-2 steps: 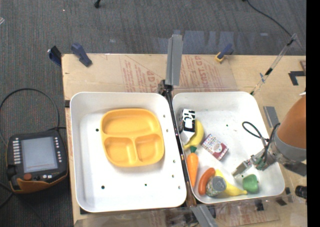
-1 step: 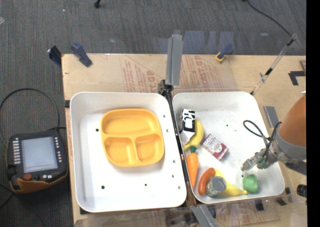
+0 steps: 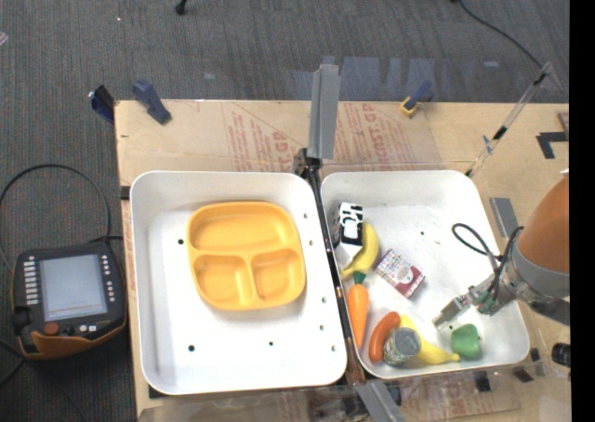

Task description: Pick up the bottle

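The desk (image 3: 232, 137) carries two shallow white bins side by side. The left bin (image 3: 158, 336) holds a yellow divided plate (image 3: 247, 254), set flat near its middle. The right bin (image 3: 437, 197) holds the loose items, grouped along its left wall and near edge: a black-and-white carton (image 3: 349, 223), a banana (image 3: 364, 251), a small pink box (image 3: 399, 272), a carrot (image 3: 358, 312), a red pepper-shaped piece (image 3: 382, 336), a second yellow piece (image 3: 432, 352) and a green piece (image 3: 467, 341).

The bottle (image 3: 403, 346) appears to be the grey item with a round top, lying at the near edge of the right bin. It touches the red piece on one side and the yellow piece on the other. This crowding leaves little clearance for a grasp.

The arm enters low over the right bin, with the hand (image 3: 456, 310) above the bin floor just beside the green piece. No item sits between its fingers; whether they are apart or together cannot be determined. The bottle lies near the hand, toward the bin's near-left side.
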Robot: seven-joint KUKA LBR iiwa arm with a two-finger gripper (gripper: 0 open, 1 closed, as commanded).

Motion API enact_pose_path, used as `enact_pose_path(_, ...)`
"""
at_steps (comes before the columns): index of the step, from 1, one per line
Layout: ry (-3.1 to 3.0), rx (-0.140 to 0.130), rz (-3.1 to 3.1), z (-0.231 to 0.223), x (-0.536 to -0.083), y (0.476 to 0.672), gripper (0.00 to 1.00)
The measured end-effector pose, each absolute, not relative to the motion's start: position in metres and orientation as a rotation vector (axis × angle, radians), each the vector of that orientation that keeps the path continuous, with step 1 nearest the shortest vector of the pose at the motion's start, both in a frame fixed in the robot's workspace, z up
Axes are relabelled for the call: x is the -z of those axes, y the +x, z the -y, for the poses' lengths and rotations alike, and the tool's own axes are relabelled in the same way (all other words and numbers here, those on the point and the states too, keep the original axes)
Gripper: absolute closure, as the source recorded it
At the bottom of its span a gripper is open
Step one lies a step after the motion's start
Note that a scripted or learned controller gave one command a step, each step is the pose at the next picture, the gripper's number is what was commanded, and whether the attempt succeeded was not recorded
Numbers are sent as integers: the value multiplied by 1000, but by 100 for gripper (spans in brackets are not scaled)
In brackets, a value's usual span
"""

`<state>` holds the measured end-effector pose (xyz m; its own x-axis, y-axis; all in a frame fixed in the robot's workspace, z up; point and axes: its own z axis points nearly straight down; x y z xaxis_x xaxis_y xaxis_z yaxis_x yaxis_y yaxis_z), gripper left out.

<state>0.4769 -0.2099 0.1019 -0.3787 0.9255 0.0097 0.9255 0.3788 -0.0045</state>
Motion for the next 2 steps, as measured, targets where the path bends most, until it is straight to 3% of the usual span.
enact_pose_path(1,-1548,1,2729,211,-86,477,0)
enact_pose_path(2,-1549,3,2726,211,-94,477,100)
